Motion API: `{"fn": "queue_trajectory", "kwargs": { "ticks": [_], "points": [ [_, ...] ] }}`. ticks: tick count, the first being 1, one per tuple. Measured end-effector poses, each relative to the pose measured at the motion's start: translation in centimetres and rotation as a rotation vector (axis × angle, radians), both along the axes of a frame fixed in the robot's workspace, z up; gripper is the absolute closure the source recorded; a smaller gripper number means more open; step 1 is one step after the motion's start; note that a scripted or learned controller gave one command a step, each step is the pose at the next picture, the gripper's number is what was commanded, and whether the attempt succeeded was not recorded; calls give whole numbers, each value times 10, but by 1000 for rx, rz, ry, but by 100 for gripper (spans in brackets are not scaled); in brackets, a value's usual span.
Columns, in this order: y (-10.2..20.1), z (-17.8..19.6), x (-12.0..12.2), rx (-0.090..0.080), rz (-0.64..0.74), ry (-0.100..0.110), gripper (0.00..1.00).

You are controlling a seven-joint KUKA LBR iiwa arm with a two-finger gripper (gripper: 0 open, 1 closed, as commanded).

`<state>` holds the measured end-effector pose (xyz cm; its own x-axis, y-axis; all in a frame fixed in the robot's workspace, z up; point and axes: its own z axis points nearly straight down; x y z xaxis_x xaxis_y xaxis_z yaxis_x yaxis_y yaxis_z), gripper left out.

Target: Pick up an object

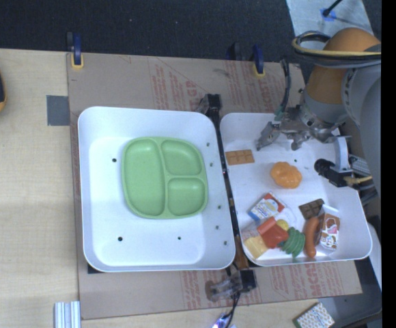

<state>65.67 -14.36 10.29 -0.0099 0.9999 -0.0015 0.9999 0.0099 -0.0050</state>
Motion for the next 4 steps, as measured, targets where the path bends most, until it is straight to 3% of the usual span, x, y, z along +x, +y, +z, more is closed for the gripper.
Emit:
{"fn": "queue_trajectory", "kwargs": {
  "ticks": [1, 2, 3, 4],
  "points": [
    [5, 99, -55, 2, -10, -6, 0],
    [5, -14, -76, 3, -5, 8, 0],
    [3, 4, -73, 0, -4, -1, 100],
    [63, 93, -139, 4, -1, 0, 100]
  ]
}}
